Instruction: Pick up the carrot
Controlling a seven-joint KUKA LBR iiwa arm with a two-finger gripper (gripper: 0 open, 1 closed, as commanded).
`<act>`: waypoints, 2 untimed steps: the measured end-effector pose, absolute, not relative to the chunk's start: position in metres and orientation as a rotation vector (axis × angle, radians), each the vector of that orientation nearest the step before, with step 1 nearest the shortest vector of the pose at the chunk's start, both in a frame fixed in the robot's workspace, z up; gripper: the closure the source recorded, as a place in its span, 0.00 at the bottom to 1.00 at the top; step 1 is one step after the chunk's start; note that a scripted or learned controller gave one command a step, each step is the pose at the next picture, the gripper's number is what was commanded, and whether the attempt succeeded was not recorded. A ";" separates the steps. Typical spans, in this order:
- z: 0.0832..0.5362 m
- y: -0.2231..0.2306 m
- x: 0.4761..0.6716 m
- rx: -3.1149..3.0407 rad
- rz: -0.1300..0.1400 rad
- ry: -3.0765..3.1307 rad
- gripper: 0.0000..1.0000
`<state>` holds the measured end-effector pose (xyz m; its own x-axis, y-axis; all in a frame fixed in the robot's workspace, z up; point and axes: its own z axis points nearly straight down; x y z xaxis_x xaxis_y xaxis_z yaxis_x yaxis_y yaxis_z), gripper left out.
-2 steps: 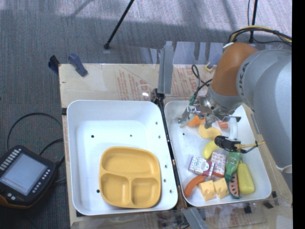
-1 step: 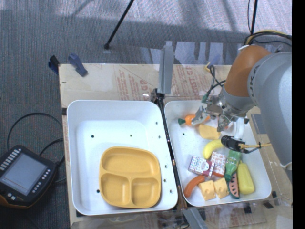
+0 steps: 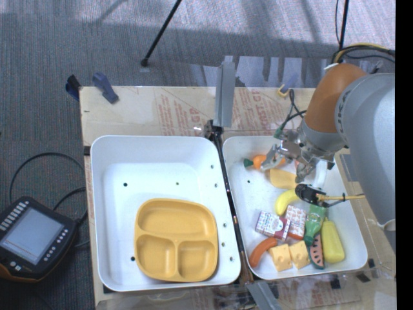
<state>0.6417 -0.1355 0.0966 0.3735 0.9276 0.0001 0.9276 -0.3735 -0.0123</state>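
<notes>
The small orange carrot [image 3: 259,162] is not yet lifted; the tool [image 3: 279,155] is positioned beside it, its state indeterminable.

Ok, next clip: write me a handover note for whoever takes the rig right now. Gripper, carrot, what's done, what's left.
Gripper: low over the far part of the right bin, right beside the carrot; no grasp shows.
Carrot: lying in the right bin near its far left corner, green top pointing left, just left of the gripper.
Other toy food fills the near half of that bin; the yellow divided plate sits in the left bin.
Done: approach to the carrot.
Left: close on the carrot and lift it.
</notes>
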 end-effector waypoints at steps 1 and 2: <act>0.106 -0.135 0.643 -2.594 0.008 -1.757 1.00; 0.106 -0.135 0.642 -2.593 0.010 -1.758 0.00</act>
